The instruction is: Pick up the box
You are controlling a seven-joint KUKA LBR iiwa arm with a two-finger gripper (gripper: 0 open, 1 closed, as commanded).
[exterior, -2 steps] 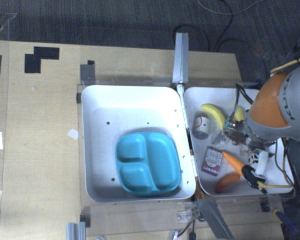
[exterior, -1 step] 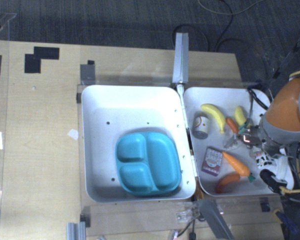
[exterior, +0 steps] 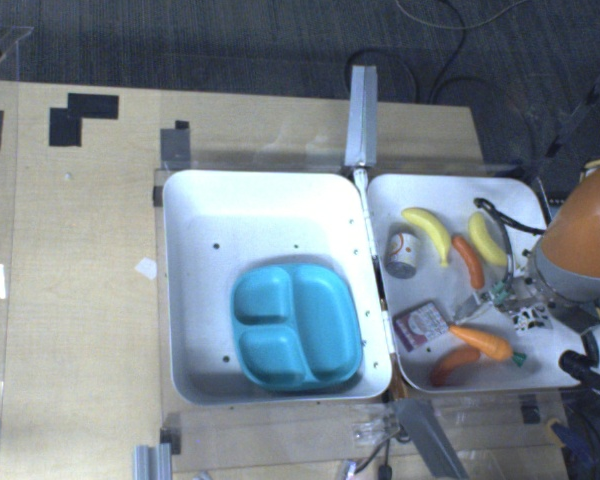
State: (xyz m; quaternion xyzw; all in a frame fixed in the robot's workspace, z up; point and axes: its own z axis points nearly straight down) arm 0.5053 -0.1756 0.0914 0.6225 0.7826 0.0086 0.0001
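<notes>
The arm's orange band (exterior: 588,230) hides the right bin's (exterior: 435,376) far corner.

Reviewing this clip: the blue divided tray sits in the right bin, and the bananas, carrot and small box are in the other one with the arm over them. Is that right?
Not quite. The camera view shows the blue divided tray in the left bin, not the right. The bananas, carrot and small box lie in the right bin, where the arm reaches in.

On the bench (exterior: 70,268), the left bin (exterior: 190,268) holds a tray (exterior: 296,325). The right bin (exterior: 420,193) holds two bananas (exterior: 427,231), a box (exterior: 421,324) at its left, a carrot (exterior: 483,342) just right of the box.
</notes>
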